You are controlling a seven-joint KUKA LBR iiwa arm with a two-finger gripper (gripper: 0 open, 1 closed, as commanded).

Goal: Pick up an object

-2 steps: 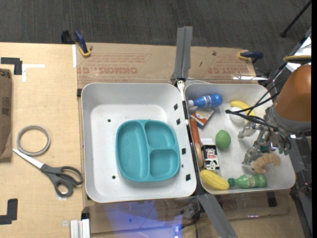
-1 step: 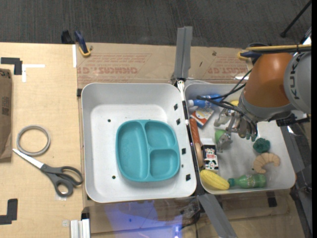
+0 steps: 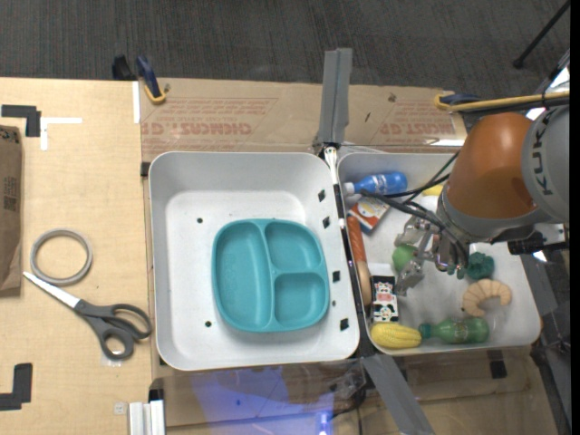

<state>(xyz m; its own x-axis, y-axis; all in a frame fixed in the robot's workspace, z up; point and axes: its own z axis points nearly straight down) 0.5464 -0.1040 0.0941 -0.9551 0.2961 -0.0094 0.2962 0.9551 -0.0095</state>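
1. The gripper (image 3: 419,263) hangs low over the right bin (image 3: 526,333); whether its fingers are spread or pressed together cannot be told from this slant.
2. A small green object (image 3: 401,257) sits just beside the fingers, the likely target. It looks like light toy plastic, smooth and probably slippery, so a grip across its widest part seems safest.
3. Nearby lie a croissant toy (image 3: 487,294), a yellow corn toy (image 3: 395,336) and a green bottle (image 3: 459,331).
4. The left bin (image 3: 172,243) holds a teal divided tray (image 3: 269,275).

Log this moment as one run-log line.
phase: reach | gripper: low in right bin, beside small green object | grasp: none visible | left bin: teal divided plate
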